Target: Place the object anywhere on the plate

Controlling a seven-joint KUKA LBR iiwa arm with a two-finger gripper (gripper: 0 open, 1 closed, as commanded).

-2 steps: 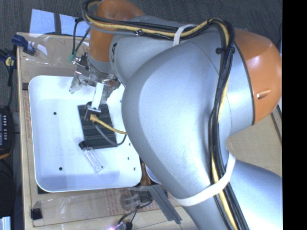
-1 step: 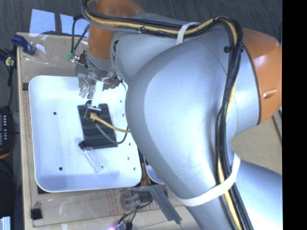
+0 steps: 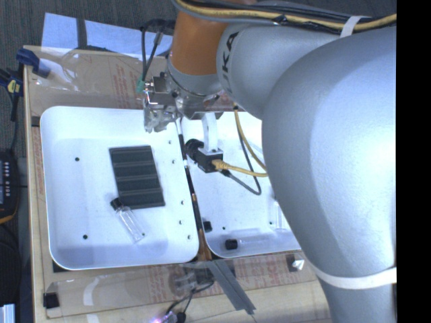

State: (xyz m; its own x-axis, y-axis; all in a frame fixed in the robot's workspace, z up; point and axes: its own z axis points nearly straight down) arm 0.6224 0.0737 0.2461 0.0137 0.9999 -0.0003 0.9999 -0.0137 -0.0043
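A dark grey ridged rectangular plate lies flat in the left bin. A clear plastic tube with a black cap lies on the bin floor, its cap touching the plate's near-left corner and its body pointing toward the front. My gripper hangs over the left bin's far right corner, beyond the plate's far edge and well away from the tube. Nothing shows in it.
The right bin is largely covered by my grey arm. A second clear tube with a black cap lies along its front wall. A black connector with a yellow cable hangs near the rim between the bins.
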